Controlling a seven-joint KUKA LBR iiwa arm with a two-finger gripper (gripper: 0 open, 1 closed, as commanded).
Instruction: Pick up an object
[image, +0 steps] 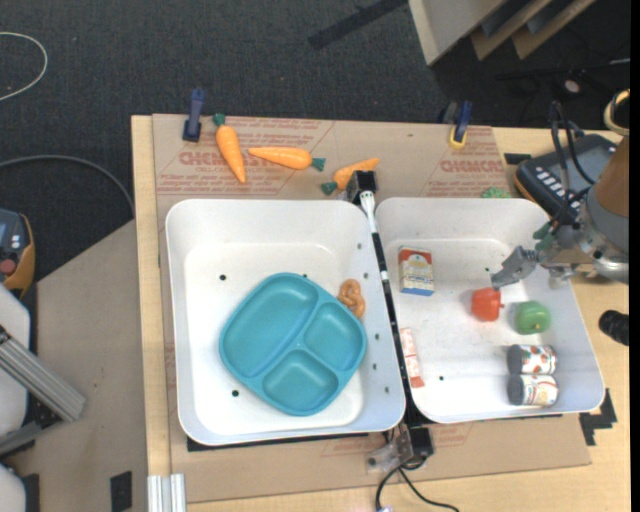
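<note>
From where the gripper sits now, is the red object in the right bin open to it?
Probably yes. The gripper hangs just up and right of the red object, with bare bin floor between; the green object lies apart to the side.

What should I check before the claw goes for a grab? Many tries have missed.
1. Claw over the right bin: ok.
2. Nearest target, the red object, lies just below the claw, apart from it: ok.
3. Nothing stacked on the red object: ok.
4. Green apple sits close beside the red object, could get bumped: not ok.
5. Claw open wide enough: cannot tell.
6. Cans out of the path: ok.
</note>
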